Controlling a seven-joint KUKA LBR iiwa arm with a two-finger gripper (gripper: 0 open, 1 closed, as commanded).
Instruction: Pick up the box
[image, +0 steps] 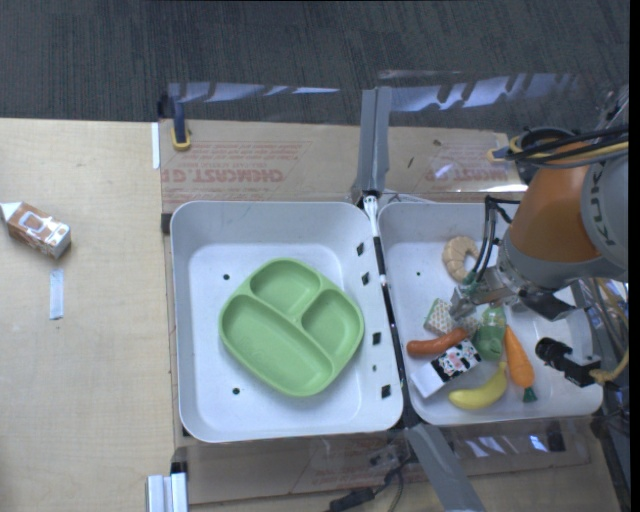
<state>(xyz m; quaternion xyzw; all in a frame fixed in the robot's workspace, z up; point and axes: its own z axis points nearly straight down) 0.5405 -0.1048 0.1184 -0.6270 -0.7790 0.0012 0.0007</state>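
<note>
The right bin (415, 250) holds a black-and-white box (457, 360) near its front, lying between a red-orange sausage (436, 346) and a yellow banana (478, 391). A smaller pale patterned box (439, 317) lies just behind the sausage. My gripper (478, 298) hangs low over the middle of this bin, right of the pale box and just above a green item (490, 338). The grey and orange arm (555, 225) covers the bin's right side. Nothing can be seen held in the gripper.
An orange carrot (517, 360) lies right of the green item, and a tan pastry (459, 256) sits at the bin's back. The left bin (200, 330) bears a green divided plate (291, 326). A small orange-and-white carton (38, 230) lies on the bench at far left.
</note>
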